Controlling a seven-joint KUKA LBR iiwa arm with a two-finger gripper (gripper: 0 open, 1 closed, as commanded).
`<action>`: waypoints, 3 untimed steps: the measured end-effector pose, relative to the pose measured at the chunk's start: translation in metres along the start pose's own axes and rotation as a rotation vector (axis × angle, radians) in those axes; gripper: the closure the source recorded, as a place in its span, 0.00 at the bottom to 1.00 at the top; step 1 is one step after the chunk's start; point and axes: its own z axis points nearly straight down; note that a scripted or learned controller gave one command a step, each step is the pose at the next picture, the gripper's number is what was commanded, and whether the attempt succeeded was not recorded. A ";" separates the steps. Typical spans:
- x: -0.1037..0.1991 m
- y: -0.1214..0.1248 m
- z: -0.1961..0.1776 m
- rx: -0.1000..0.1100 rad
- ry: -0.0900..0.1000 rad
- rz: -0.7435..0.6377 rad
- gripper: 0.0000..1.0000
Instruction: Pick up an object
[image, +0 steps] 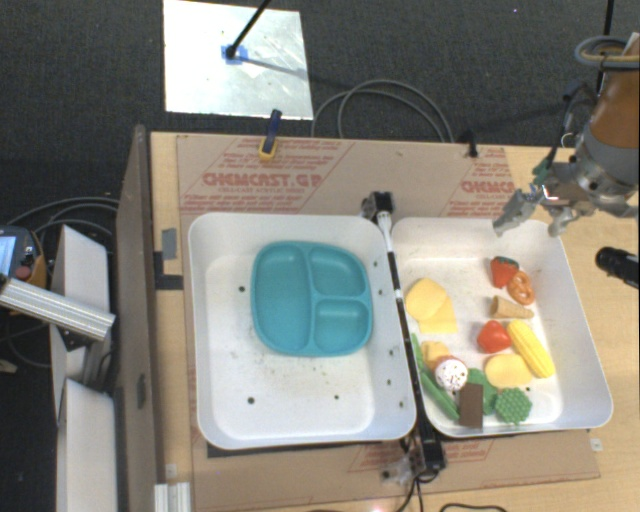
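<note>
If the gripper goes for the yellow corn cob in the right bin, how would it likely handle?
The corn cob looks like rigid toy plastic, so probably stiff and light. Its rounded, elongated shape suggests it could roll or slip from the fingers if pinched off-centre. It lies against a red piece and a yellow piece, so a push would likely shift those too.

Toy food (480, 350) crowds the right bin (585, 330); its upper-left floor lies bare.

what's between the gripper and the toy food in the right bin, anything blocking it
Nothing visible blocks it. The gripper hangs open over the right bin's upper edge, with bare white floor between it and the nearest pieces, the red tomato and pretzel. The corn lies further down.
</note>
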 end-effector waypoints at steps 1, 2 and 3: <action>-0.016 0.007 0.064 0.004 0.000 0.003 0.00; -0.032 0.010 0.166 0.005 0.001 0.002 0.00; -0.032 0.012 0.149 -0.003 -0.001 0.000 1.00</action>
